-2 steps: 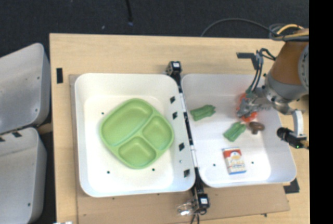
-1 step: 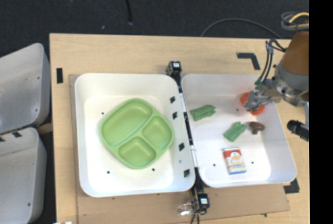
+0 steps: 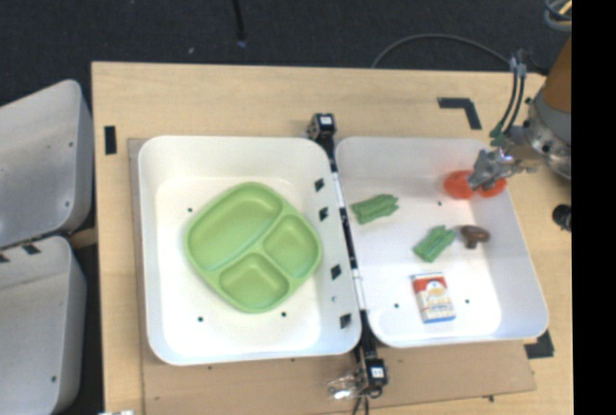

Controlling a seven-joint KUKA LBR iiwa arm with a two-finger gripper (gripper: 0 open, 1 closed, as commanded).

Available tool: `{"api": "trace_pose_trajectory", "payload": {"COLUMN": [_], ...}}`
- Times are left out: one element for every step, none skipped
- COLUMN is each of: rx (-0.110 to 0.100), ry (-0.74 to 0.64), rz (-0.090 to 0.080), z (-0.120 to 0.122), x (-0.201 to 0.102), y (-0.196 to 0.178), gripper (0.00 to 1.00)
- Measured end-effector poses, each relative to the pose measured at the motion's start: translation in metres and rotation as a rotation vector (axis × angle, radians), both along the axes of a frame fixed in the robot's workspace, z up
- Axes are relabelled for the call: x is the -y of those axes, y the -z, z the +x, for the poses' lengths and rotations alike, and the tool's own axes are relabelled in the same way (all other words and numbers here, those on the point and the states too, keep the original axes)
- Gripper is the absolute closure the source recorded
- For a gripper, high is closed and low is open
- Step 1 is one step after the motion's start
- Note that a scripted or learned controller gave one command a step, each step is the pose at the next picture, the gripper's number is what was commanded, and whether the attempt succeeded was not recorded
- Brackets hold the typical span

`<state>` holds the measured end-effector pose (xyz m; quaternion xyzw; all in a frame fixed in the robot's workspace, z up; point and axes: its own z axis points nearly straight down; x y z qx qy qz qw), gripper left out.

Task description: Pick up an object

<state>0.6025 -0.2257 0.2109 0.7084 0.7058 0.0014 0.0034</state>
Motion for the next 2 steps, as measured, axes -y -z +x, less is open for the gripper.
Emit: {"api": "trace_pose_trajectory", "payload": {"rx": [-0.006, -0.007], "ry": [-0.009, -0.010], "rz": [0.003, 0.003], "z": [-0.004, -0.019], "x": [-0.055, -0.112], "y": [0.000, 0.002], "gripper": [1.00, 1.00]}}
